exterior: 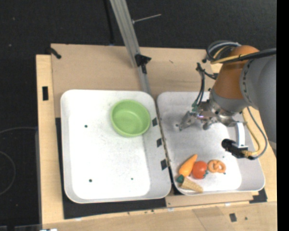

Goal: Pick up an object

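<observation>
The big grey arm with its orange band leans in over the right bin. Its gripper hangs above the bin's bare middle, fingers spread apart with nothing between them. The left bin has lots of open floor. A green bowl sits near its top right. The carrot, tomato, pretzel and ice cream cone crowd the right bin's front edge, apart from the gripper.
</observation>
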